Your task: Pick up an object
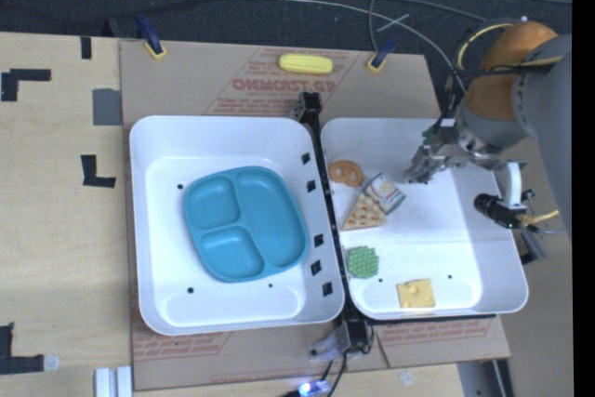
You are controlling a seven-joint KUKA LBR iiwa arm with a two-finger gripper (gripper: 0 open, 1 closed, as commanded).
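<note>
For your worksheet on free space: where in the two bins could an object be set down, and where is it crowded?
Free: the right bin floor between the gripper and the yellow square; the left bin strip around the blue tray. Crowded: the right bin's left side, with pretzel, small packet, pizza slice and green ball.

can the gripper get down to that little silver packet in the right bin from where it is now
Probably yes. The gripper hangs just right of the silver packet, with bare bin floor between them; only the pizza-slice toy crowds its lower left side.
</note>
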